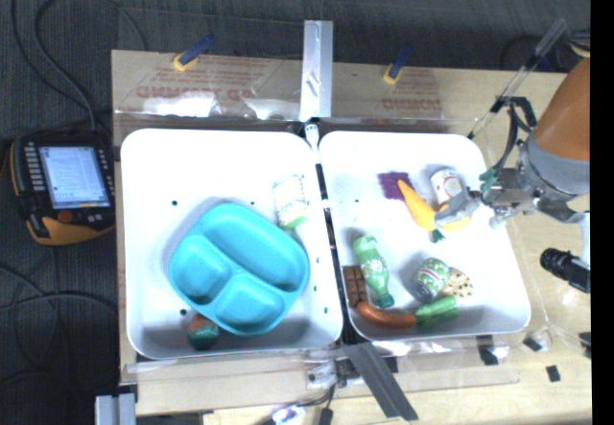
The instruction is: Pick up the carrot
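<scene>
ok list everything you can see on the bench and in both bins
bins: 2, white, side by side
divided tray: 1, blue, left bin
small bottle: 1, pale, left bin, by the tray
small toy: 1, red and green, left bin, front
carrot: 1, orange, right bin, beside the gripper
purple piece: 1, behind the carrot
green bottle: 1, right bin
sausage: 1, red-orange, front edge
pendant: 1, black and orange, left of bench
arm: 1, grey and orange, right
gripper: 1, over right bin
</scene>
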`<control>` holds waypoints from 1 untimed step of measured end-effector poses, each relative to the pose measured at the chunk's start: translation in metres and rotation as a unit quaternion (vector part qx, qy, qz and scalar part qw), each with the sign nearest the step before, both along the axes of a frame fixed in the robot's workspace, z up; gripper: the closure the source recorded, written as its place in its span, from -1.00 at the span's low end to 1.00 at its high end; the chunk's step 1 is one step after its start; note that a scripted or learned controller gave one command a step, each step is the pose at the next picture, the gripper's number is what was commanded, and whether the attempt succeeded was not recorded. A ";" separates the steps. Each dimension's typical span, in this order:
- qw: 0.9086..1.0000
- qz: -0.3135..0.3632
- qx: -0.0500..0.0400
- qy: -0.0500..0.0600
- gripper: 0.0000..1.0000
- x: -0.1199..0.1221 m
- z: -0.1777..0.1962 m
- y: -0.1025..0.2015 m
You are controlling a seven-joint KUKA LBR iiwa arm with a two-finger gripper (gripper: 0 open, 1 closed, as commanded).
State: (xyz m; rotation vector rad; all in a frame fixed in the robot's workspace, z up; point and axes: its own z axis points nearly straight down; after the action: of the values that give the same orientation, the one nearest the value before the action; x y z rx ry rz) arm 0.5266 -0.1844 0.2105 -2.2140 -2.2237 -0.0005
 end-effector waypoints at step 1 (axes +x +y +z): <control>1.000 0.023 -0.001 -0.007 -1.00 0.049 -0.089 0.018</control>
State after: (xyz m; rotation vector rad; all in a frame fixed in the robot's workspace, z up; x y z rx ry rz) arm 0.5754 -0.1666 0.1215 -2.1698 -2.2819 -0.0136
